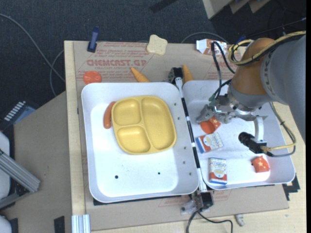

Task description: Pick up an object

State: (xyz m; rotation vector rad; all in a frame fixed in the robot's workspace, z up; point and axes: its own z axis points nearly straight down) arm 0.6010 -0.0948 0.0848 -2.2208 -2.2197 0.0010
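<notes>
Gripper [212, 114], centre-right of frame, above a small red object [210, 126] in smooth white bin [243, 177]; jaws' state unclear.

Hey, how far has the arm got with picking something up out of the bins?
Done: the arm has reached into the right bin, its hand low beside the orange-red piece. In hand: nothing visibly lifted; that piece lies on the bin floor, and whether the hand grips it is unclear. Left: secure a grasp and raise it. The two small cartons and the red item lie untouched.
</notes>
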